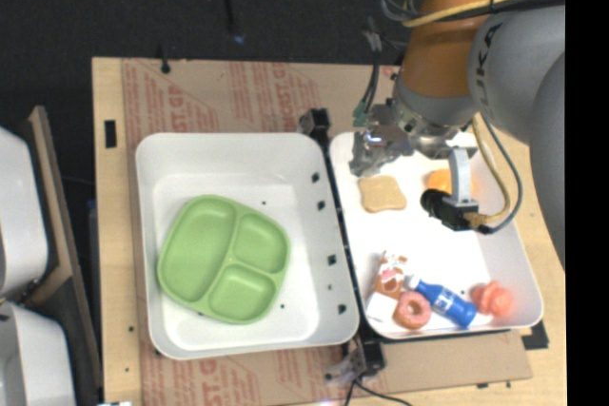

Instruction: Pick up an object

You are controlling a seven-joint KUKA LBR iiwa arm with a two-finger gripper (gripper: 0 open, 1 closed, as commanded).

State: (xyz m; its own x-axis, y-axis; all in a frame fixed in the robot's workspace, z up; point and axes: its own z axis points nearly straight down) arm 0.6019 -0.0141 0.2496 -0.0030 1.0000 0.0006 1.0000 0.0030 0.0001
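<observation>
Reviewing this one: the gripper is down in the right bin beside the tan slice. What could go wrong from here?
1. The gripper sits close to the left wall of the right bin, so going lower may catch the rim instead of the tan slice.
2. The slice looks flat on the floor, so it may get pushed rather than gripped.
3. The orange piece lies partly under the wrist and could be knocked.

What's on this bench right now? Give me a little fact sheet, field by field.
left side: left shallow white bin holding a green plastic divided plate
right side: right shallow white bin with small toys
by the arm: tan toast-shaped slice
near edge: pink ring doughnut, blue bottle, salmon-pink round toy
arm: grey arm with orange band, reaching over the right bin's far end
</observation>
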